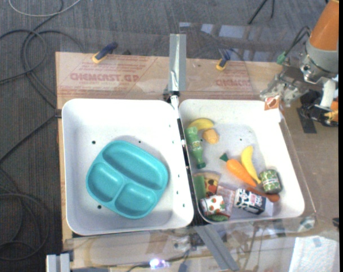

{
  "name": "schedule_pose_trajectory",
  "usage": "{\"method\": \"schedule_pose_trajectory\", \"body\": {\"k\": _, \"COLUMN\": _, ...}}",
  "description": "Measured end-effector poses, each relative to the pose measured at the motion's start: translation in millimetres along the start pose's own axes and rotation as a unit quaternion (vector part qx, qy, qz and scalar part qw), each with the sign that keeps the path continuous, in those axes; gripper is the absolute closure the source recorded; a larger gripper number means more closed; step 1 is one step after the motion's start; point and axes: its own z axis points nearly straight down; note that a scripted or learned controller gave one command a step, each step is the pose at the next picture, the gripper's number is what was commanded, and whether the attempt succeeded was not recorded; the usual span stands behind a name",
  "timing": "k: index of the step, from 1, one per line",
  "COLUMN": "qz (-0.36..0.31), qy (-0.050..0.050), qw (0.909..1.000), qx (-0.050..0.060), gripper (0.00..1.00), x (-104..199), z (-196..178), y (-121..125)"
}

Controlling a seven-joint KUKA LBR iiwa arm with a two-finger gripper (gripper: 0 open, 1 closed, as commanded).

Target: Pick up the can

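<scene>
A: Bins came first when you looked down: the left bin (75, 118) held a teal divided plate (127, 178) lying flat, and the right bin (290, 169) held all the small clutter. Did you find the arm?

B: You had the arm (325, 30) at the upper right, grey with its orange band, parked outside the right bin past its far right corner. Its gripper (280, 93) hung over the bench there, near that corner. You could not tell from that slant whether it was spread or closed; nothing was visibly between the fingertips.

A: And the can?

B: You saw the can (270, 181), green with a pale end, lying tilted in the right bin near the right wall, toward the front. It touched the orange carrot (241, 171), with a banana (248, 161) just beside it and a black-and-white carton (250, 201) in front. Further left lay a green bottle (195, 147), a second banana (202, 124) beside a small orange fruit (211, 136), and a printed cup (215, 204).

A: So how far along were you?

B: By my reading, you were at the very start. The can sat in the bin, well apart from the gripper. Reaching over, descending, closing and lifting all remained, and the crowding carrot looked likely to hinder a clean grip.
</scene>
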Motion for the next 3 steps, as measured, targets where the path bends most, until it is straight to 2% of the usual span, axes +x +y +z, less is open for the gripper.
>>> {"method": "schedule_pose_trajectory", "body": {"k": 1, "qz": 0.04, "qy": -0.001, "qw": 0.9992, "qx": 0.001, "gripper": 1.0, "x": -4.4, "z": 40.8, "y": -24.8}}
{"method": "schedule_pose_trajectory", "body": {"k": 2, "qz": 0.058, "qy": -0.001, "qw": 0.9983, "qx": 0.001, "gripper": 1.0, "x": 0.6, "z": 31.5, "y": -89.0}}
{"method": "schedule_pose_trajectory", "body": {"k": 3, "qz": 0.215, "qy": 0.001, "qw": 0.9767, "qx": 0.003, "gripper": 1.0, "x": 114.1, "z": 63.7, "y": -73.8}}
